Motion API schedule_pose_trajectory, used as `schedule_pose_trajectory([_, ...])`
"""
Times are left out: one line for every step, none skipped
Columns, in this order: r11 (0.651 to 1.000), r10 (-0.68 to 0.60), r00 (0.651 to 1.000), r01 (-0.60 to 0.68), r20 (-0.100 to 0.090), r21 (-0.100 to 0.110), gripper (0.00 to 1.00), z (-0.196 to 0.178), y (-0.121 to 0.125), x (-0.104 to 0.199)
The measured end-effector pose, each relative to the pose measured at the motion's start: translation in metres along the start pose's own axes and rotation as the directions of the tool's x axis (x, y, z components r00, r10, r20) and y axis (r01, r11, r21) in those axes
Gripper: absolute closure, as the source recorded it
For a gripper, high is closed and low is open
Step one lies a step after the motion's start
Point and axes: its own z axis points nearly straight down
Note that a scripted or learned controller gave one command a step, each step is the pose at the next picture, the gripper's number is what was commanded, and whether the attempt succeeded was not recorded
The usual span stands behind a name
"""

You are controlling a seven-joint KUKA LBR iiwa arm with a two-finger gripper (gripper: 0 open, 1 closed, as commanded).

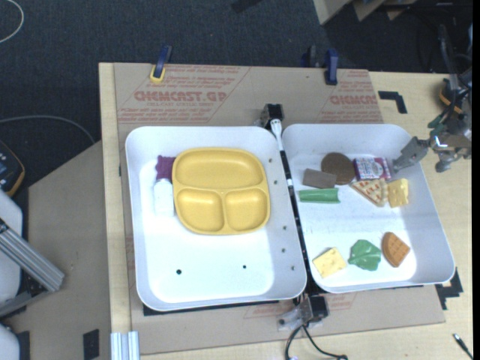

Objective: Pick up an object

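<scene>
Toy food litters right bin — gripper (seemingly empty) above rim.

arm cut by right edge

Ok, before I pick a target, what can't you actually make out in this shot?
- Claw: small and blurred at the right bin's far corner; whether it is open or shut cannot be told.
- Arm: cut off by the right edge of the camera view.
- Purple item and white item: partly hidden behind the yellow tray, identity unclear.
- Wrapped item: label too small to read.
</scene>
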Motion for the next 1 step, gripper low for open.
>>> schedule_pose_trajectory([1.0,-0.004,1.0,0.004,0.003,-0.013,0.0,-0.0078,0.0027,0.0006])
